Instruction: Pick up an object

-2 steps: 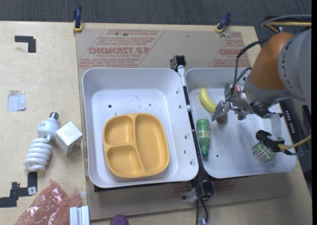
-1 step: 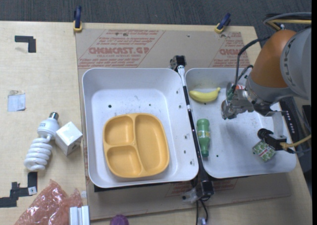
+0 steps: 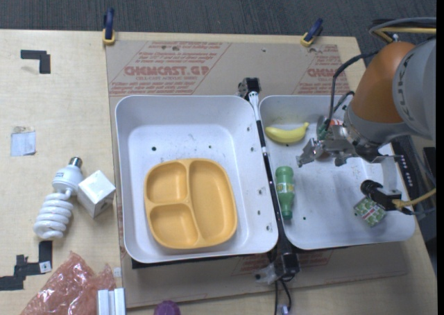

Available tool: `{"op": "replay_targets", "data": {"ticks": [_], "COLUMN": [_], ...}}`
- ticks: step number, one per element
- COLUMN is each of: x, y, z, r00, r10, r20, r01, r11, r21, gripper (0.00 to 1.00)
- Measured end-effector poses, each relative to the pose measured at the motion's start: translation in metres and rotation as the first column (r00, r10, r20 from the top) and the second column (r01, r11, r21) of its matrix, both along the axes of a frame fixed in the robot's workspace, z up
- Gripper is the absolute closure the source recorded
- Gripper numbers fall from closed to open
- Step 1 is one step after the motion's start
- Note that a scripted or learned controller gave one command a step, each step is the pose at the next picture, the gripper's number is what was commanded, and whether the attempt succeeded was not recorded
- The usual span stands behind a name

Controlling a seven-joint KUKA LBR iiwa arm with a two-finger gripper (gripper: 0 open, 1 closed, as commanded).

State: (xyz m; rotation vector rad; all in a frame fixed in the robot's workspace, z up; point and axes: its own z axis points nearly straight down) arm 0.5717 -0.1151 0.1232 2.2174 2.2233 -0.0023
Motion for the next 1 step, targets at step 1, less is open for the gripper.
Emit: {"op": "replay_targets", "data": {"ticks": [1], "x": [-0.0315], "y": [0.0152], "z": [-0.0287], "r00": [1.0], "r10": [-0.008], "r20": [0.008], "r01": [0.008], "r11": [1.0], "r21": [-0.006], "gripper": [0.0]}}
